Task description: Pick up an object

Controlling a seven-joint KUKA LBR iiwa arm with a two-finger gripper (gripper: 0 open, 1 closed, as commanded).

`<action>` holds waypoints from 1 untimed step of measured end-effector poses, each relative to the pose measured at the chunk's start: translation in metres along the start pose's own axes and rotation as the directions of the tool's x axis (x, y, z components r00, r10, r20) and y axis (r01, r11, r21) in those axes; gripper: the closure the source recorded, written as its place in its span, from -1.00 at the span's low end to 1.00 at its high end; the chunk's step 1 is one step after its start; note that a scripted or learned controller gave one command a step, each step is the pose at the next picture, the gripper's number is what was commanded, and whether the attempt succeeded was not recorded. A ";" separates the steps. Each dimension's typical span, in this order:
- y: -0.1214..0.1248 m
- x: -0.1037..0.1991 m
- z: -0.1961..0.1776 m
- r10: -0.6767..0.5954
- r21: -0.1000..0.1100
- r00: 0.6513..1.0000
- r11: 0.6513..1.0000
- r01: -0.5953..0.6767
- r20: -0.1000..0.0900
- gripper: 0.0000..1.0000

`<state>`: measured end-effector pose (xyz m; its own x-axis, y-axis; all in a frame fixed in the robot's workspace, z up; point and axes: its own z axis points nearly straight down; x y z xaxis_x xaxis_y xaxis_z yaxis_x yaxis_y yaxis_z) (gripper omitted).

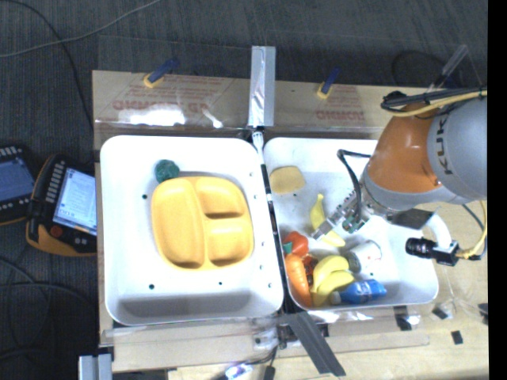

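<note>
Though whether it is spread cannot be told, the gripper (337, 218) hovers mid right bin (412, 295), yellow piece (318, 210) just left, long axis upright.

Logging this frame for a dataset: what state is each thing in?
Yellow plastic divided tray: upright, flat in the left white bin.
Teal ball: at the tray's far corner.
Yellow banana: piled with toys in the right white bin.
Blue bottle: lying down.
Tool: low over the right bin.
</note>
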<state>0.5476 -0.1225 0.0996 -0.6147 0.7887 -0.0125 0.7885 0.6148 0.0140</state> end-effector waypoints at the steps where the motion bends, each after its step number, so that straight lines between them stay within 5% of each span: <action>1: 0.070 0.004 -0.083 0.137 0.016 0.990 0.990 -0.137 -0.010 1.00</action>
<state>0.5988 -0.0756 0.1834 -0.5008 0.8656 -0.0002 0.8656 0.5008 -0.0002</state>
